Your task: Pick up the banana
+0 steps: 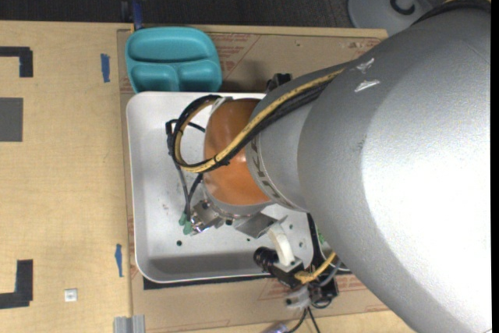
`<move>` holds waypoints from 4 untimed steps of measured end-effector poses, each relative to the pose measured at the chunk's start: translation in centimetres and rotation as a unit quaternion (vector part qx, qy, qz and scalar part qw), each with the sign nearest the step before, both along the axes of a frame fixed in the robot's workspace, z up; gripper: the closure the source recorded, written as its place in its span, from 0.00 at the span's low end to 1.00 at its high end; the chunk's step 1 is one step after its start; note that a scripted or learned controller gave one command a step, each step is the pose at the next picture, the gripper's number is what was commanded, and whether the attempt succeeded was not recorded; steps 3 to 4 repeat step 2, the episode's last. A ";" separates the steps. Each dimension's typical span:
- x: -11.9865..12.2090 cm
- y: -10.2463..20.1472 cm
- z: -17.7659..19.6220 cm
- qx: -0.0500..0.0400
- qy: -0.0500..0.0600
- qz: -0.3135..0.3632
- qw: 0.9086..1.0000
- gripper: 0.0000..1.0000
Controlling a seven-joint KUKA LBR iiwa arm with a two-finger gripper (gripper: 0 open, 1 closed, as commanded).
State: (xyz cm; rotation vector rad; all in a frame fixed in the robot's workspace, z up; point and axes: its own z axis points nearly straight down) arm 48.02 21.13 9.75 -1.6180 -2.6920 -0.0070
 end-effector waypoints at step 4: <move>0.1 0.1 1.9 0.001 -0.001 -0.001 1.000 1.00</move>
